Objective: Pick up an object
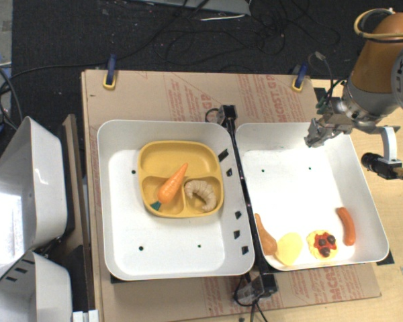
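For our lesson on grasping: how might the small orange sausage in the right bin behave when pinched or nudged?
The sausage is a smooth, rounded cylinder, so it would probably roll if pushed sideways. It looks like light toy plastic, likely stiff. Its glossy skin might slip from the jaws.

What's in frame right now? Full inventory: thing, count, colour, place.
bins: 2, white, side by side on the bench
divided plate: 1, yellow, left bin, upper middle
toy carrot: 1, orange, on the plate, lying across its divider
toy shrimp: 1, pale beige, plate's lower right compartment
toy drumstick: 1, orange-brown, right bin, lower left edge
round yellow piece: 1, yellow, right bin, bottom, beside the drumstick
toy pastry with red and dark topping: 1, yellow, right bin, bottom
toy sausage: 1, orange-red, right bin, lower right
clamps: 2, yellow, board's top edge
gripper: 1, grey, over right bin's top right corner
arm: 1, grey with orange band, top right
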You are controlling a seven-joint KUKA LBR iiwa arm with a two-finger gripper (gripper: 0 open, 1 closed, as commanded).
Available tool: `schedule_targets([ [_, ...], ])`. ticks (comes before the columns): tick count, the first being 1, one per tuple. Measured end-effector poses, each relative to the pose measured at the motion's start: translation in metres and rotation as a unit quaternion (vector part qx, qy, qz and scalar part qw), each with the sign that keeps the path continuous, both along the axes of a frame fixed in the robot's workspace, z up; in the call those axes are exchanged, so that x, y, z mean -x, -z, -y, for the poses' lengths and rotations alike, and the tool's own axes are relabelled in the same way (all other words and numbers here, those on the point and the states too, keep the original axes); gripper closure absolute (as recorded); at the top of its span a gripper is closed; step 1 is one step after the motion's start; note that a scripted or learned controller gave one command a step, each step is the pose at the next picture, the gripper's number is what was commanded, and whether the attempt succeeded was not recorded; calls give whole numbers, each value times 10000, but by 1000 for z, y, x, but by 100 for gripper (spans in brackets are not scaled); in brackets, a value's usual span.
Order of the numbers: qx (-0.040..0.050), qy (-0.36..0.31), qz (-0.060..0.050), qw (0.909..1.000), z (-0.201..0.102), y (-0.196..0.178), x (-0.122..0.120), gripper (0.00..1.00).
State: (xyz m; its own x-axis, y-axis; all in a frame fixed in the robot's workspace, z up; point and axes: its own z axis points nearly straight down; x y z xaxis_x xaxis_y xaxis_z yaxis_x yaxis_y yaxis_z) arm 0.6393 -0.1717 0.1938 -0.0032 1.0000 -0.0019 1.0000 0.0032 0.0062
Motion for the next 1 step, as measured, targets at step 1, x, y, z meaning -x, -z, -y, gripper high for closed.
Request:
schedule_targets([
  [1,4,-2,11,10000,0,-65,-2,100],
])
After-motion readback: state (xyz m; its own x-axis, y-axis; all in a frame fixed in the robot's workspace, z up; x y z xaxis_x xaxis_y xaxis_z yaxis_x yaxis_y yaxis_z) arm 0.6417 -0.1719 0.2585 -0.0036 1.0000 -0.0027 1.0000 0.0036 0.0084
